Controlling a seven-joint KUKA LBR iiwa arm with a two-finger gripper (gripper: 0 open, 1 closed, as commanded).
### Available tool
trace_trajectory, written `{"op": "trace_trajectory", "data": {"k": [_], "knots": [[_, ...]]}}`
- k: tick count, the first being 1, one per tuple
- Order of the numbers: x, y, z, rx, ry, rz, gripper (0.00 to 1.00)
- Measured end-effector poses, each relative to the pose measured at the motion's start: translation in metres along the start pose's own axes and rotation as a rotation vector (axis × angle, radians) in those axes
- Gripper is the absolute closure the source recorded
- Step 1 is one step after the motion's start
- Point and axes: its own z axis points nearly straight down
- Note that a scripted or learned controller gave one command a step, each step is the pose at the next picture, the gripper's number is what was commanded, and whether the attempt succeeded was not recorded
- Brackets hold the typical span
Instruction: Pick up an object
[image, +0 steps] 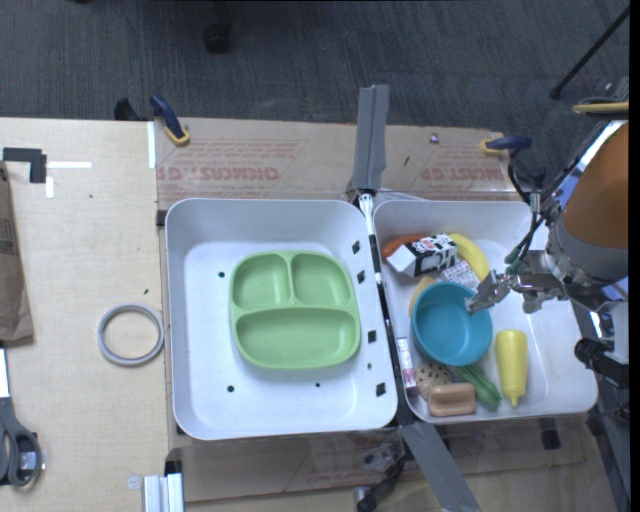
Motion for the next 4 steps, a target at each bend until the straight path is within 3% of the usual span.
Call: {"op": "trace_trajectory", "data": {"k": [1,2,3,4], "knots": [[-0.052,-0.031,0.116,-0.001,0.000,-0.062,0.00],[-0.005,0.052,0.115,-0.001,0.000,0.123,0.00],[-0.018,0.124,0.120,0.029,-0.005,0.202,0.00],[-0.064,0.136,0.046,-0.005,-0.003,-0.352,0.00]]}}
